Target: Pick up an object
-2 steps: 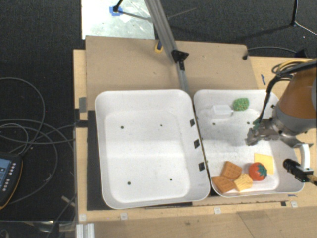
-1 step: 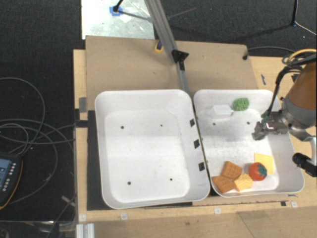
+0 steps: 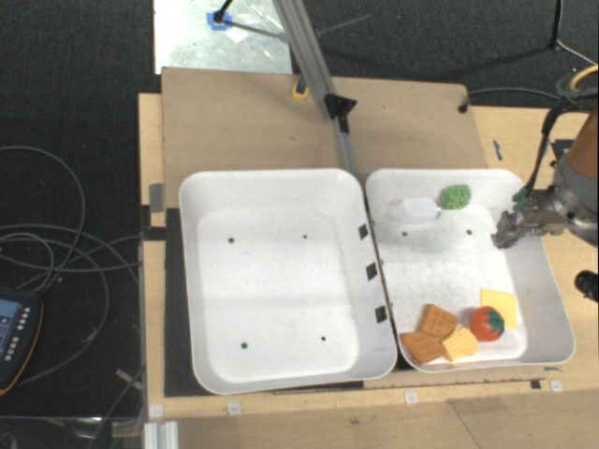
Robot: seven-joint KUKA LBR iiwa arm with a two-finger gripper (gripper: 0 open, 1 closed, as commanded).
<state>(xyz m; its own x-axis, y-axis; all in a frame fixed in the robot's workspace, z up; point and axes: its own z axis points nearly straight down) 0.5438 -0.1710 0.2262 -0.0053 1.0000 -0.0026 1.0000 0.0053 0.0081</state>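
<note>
The right bin holds several small items. A green leafy lump and a pale white block lie at its far side. Near the front edge sit two orange waffle pieces, a yellow cracker, a red tomato-like toy and a yellow cheese wedge. My gripper hangs over the bin's right side, roughly level with the green lump and well behind the cheese wedge. I see nothing in its grasp.
The left bin sits beside the right one, joined by black clips. A grey pole slants across the bench at the back. Cables and a handheld pendant lie on the floor at left.
</note>
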